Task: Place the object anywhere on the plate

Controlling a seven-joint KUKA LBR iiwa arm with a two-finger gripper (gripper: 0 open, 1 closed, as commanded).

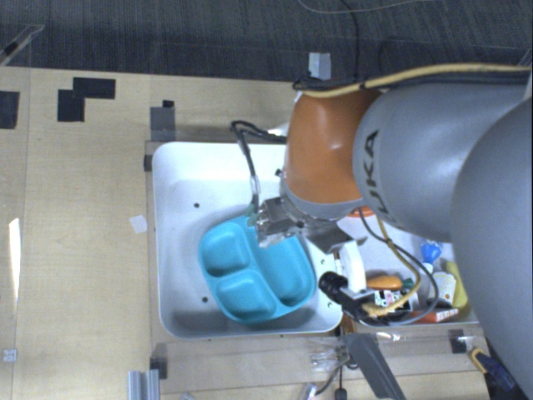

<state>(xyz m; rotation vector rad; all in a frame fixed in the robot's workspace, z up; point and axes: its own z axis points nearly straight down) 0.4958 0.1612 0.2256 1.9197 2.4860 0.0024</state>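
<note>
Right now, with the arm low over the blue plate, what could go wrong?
1. The gripper hangs right at the edge of the blue plate; a descent could clip the rim and shove or tip it.
2. The plate lies slanted near the front wall of the left bin, so a nudge may jam it there.
3. The arm hides its own fingers, so a failed grasp could go unnoticed.

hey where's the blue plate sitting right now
The blue plate, a divided one, lies in the left white bin, toward its near right corner, directly under the arm's wrist and end effector.
</note>
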